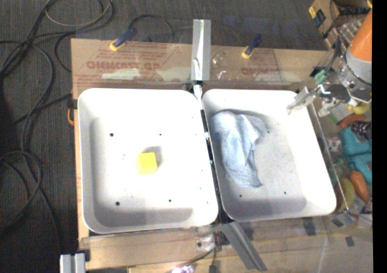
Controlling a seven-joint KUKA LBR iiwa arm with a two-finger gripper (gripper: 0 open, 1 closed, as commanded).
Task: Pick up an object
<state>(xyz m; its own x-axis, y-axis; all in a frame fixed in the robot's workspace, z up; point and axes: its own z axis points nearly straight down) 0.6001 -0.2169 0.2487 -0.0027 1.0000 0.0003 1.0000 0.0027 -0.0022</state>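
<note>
A small yellow block (147,163) lies near the middle of the left bin (91,115). A crumpled light blue cloth (240,144) lies in the left half of the right bin (314,199). My gripper (311,98) hangs over the upper right rim of the right bin, to the right of the cloth and apart from it. It stands open, with nothing between its fingers. The arm's orange band (369,39) shows at the right edge of the view.
A metal divider post (201,48) stands behind the gap between the bins. Clamps (121,41) hold the cardboard backing. Several colourful objects (357,145) lie outside the right bin's right rim. Cables (36,54) run over the dark floor at left.
</note>
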